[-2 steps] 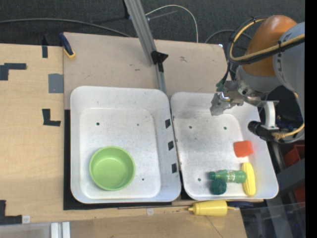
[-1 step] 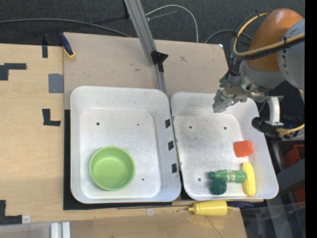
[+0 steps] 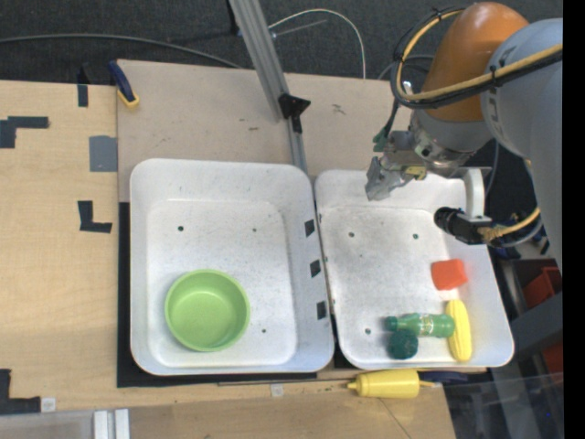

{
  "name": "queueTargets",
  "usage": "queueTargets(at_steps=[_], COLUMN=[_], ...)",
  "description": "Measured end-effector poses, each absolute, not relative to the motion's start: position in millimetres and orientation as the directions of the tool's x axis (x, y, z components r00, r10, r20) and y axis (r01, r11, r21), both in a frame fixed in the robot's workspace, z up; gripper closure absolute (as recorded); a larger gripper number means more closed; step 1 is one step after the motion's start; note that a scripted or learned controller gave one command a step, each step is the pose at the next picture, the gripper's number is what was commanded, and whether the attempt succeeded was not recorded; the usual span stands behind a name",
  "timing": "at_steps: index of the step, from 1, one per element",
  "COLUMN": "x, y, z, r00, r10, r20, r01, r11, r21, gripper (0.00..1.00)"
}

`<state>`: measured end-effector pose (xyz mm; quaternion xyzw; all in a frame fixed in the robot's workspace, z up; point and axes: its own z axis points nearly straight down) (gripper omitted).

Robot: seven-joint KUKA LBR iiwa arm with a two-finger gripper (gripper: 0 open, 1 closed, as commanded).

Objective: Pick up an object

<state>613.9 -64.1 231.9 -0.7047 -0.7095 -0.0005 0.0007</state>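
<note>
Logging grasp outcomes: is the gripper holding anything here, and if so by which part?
Nothing is held. The gripper is over the right bin's far edge with nothing between its fingers.

No text, label, brand or number can be read anywhere. The green bottle [image 3: 419,326] in the right bin [image 3: 416,245] may carry a label, but it is too small and blurred to tell.
</note>
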Motion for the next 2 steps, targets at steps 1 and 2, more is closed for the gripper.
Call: queueTargets(at_steps=[1, 2], x=[609.0, 606.8], y=[-7, 54], z=[237, 231], r00=[-0.008, -0.008], r10=[1.000, 1.000], r20=[0.002, 0.001], r01=[1.000, 1.000], r11=[0.008, 0.008], r21=[-0.001, -0.003], gripper=[1.00, 1.00])
